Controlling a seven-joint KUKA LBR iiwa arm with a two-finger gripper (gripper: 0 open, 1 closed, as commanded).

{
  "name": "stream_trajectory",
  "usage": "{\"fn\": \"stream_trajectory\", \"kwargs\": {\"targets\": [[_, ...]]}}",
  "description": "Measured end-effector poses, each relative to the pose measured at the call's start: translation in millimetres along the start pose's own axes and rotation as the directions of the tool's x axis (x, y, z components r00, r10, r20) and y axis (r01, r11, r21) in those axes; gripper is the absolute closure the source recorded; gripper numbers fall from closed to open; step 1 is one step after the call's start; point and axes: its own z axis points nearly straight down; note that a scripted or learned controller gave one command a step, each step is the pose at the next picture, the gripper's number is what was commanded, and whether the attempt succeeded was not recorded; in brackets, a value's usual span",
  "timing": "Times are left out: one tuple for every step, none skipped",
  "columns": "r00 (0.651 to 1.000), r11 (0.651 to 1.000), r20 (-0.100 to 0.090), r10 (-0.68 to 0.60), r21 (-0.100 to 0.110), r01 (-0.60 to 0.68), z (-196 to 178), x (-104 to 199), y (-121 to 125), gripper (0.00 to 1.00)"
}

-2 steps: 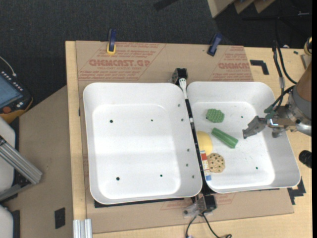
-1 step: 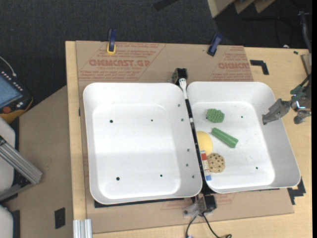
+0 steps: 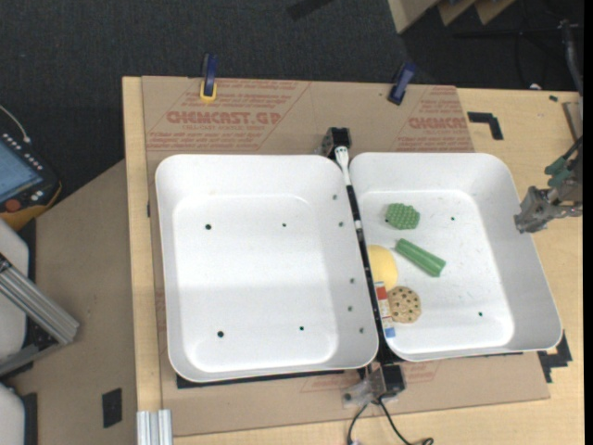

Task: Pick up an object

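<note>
At the right edge, the gripper (image 3: 537, 209) is cut off; its jaws cannot be made out. Four small things are seen in the right bin (image 3: 519, 248): cookie (image 3: 403, 304), green stick (image 3: 420, 257).

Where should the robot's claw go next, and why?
Probably left, over the right bin toward the green cylinder. The gripper sits at that bin's right rim with nothing visibly in it, while the cylinder lies apart from the green round piece, yellow object and cookie.
</note>
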Motion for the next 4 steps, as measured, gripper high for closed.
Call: {"fn": "stream_trajectory", "kwargs": {"targets": [[1.000,1.000,-0.002,-0.007,-0.010,0.007,-111.9,61.9,0.8,1.00],[1.000,1.000,-0.004,-0.003,0.015,0.003,9.1,99.6,27.2,1.00],[1.000,1.000,-0.003,-0.005,-0.001,0.005,-41.5,160.2,10.7,1.00],[1.000,1.000,-0.005,-0.004,-0.001,0.004,-91.3,204.5,-0.5,1.00]]}}
